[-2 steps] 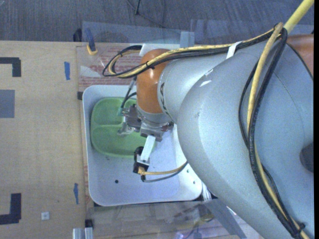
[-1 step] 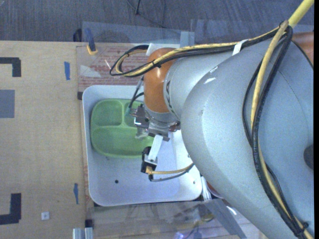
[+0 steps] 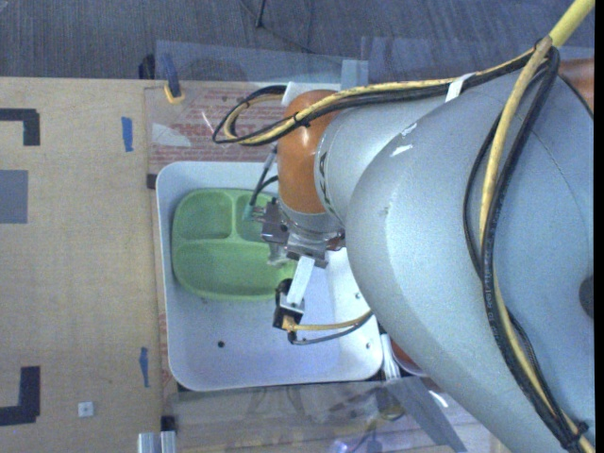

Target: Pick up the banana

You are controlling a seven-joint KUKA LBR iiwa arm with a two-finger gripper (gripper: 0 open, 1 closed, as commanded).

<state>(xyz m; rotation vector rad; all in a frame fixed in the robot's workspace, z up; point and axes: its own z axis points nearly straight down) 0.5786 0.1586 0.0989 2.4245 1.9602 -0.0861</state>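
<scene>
From my remote station, left to right: the tan bench board (image 3: 75,281) carries black corner marks (image 3: 21,125) and short strips of blue tape (image 3: 127,133) along its right side. Next comes a shallow white bin (image 3: 166,291), its left rim meeting the board. A green divided plate (image 3: 212,248) lies in the bin's upper left part, with its compartments facing up and a dark speck (image 3: 221,344) on the bare bin floor below it. The gripper (image 3: 276,226) hangs over the plate's right edge, under the arm's orange band (image 3: 300,163). From this angle the wrist hides it, so I cannot tell how far open it is or whether it has hold of anything. The big grey arm (image 3: 444,243) sweeps in from the right and covers the rest of the bench. I cannot tell where the banana lies.
</scene>
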